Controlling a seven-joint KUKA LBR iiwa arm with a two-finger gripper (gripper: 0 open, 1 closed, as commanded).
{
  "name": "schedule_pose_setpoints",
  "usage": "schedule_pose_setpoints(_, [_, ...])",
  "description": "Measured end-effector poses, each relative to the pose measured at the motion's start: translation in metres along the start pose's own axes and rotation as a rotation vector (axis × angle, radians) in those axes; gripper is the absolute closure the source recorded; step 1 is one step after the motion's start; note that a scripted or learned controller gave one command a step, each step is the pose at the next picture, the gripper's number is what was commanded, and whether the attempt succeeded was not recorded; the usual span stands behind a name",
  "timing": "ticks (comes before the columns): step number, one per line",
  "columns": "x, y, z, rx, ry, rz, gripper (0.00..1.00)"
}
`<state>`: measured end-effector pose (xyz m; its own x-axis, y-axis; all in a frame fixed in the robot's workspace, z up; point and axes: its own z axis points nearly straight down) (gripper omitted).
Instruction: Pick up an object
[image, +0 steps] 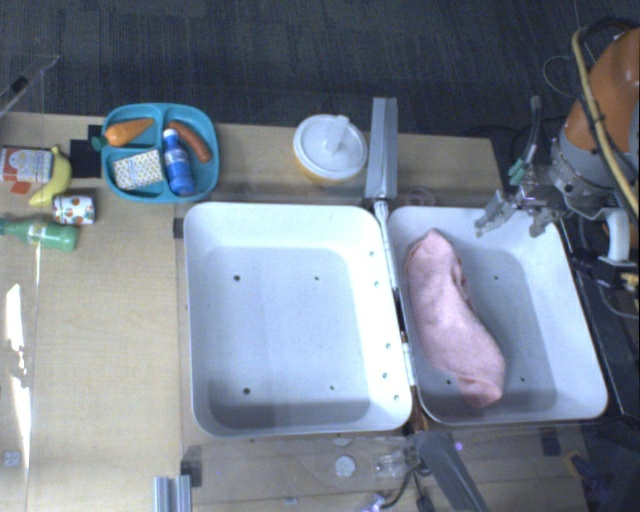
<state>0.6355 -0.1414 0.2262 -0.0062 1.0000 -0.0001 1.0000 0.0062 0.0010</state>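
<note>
Pink cloth (452, 318), bundled into a long lump, is lying in the right bin (570, 330), running from about 11 o'clock of that bin's floor toward 5 o'clock, nearer the left wall than the right. Nothing is resting on it. The gripper (517, 211) is hanging over the bin's far rim at about 1 o'clock from the cloth, well apart from it, its two fingers (493, 214) spread wide with nothing between them. The grey arm with its orange band (606, 85) is reaching in from 3 o'clock. The left bin (280, 310) is sitting just beside the right one, their rims touching. Beyond the bins, at 12 o'clock, a white lidded cup (330, 147) is standing on the wooden bench (90, 340). At 10 o'clock a blue divided tray (205, 130) is holding toy food, with a banana (55, 178), a small can (74, 209) and a green bottle (40, 234) lying beside it. Dark carpet (300, 45) is covering the floor behind the bench.
</note>
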Motion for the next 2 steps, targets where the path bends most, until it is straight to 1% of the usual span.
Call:
schedule_pose_setpoints(1, [0.003, -0.011, 0.122, -0.002, 0.000, -0.154, 0.00])
schedule_pose_setpoints(2, [0.048, -0.016, 0.134, -0.016, -0.005, -0.274, 0.00])
